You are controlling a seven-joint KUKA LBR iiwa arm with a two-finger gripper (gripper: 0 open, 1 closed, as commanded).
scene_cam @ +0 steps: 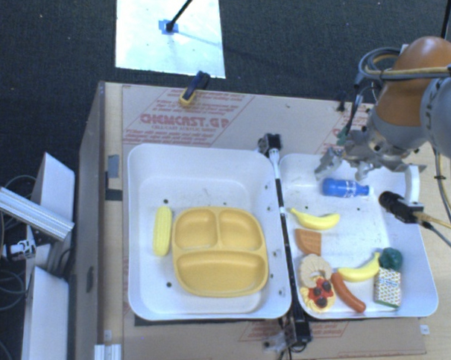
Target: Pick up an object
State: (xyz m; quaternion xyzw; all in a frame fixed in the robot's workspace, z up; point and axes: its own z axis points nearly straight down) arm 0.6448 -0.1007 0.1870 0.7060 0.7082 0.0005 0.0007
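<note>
The gripper hangs spread wide and holding nothing over the far end of the right bin, straddling the blue bottle lying just below it, seemingly the chosen target. The bananas and other toy food lie nearer the camera.

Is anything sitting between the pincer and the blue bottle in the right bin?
Nothing visible does. The pincer hangs at the far end of the right bin, just above the blue bottle, which lies alone on its side. The nearest other item, a banana, lies apart on the bottle's near side.
</note>
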